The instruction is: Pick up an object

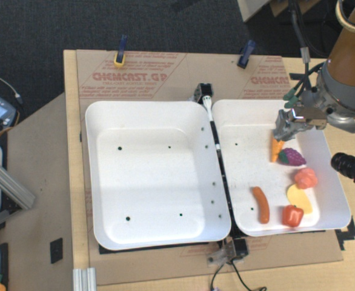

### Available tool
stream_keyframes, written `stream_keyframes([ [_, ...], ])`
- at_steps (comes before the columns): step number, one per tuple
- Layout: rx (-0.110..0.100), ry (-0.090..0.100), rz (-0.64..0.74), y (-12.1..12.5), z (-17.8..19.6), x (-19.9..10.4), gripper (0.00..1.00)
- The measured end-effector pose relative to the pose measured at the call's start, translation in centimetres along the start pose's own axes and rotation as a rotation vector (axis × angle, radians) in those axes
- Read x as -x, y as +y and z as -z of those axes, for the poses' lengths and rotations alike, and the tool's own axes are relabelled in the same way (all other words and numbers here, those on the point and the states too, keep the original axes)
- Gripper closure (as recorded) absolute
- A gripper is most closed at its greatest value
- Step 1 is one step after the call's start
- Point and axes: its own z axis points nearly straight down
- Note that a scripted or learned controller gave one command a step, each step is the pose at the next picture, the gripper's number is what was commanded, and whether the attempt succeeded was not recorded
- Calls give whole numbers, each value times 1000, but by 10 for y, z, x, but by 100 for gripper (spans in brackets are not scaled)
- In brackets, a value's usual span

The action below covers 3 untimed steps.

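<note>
Orange plastic carrot [277,151] lies near the far edge of the right white bin [244,120], touching purple toy grapes [292,157] — the grey two-finger gripper [288,128] hangs directly above it, likely lined up to grasp; jaw opening cannot be told.

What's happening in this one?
The arm reaches in from the right, with its gripper low over the right bin, just above a carrot. Nearby in that bin lie purple grapes, a pink fruit, a yellow piece, a red pepper and a sausage. Nothing looks lifted yet. The left bin sits alongside.
</note>
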Motion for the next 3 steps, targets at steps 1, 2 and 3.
stream_keyframes([
  [1,-4,4,11,-2,48,-68,100],
  [2,-2,6,11,-20,130,-134,100],
  [3,-3,6,10,2,194,-202,100],
])
